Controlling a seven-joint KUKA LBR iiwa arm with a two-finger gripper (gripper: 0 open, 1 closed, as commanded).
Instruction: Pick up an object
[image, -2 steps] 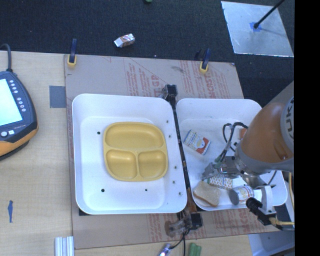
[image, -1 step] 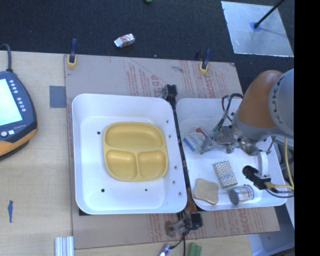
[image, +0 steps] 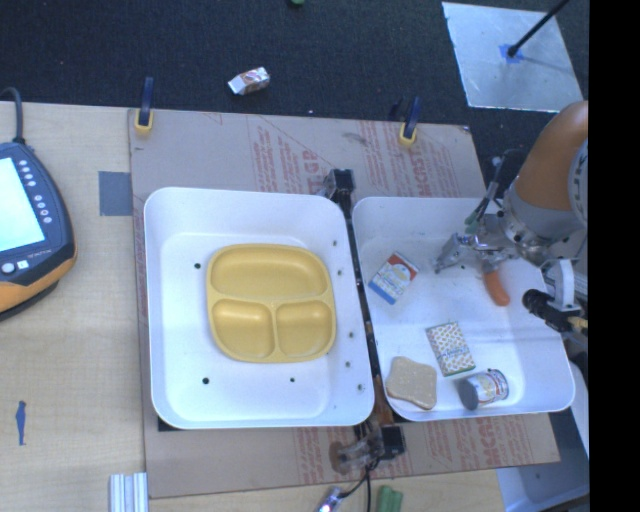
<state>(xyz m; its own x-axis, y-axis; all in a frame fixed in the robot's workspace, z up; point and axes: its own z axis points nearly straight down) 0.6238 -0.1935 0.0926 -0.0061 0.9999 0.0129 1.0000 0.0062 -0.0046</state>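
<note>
Clearly the metal two-finger gripper (image: 470, 247) is hanging over the right white bin (image: 540, 400), fingers spread wide, gripping nothing; the small orange carrot-shaped toy (image: 496, 288) is lying just beside it; closing here risks missing.

Glossy white plastic bins (image: 250, 400), matt yellow plastic tray (image: 270, 300) — raw cardboard sheet (image: 300, 150), pale wooden bench (image: 70, 400)

Right white bin (image: 400, 212) is crowded: small blue-white carton (image: 392, 277), patterned packet (image: 450, 348), tan bread slice (image: 411, 382), tin can (image: 485, 388), orange carrot (image: 496, 288). Open floor sits between carton and packet.
</note>
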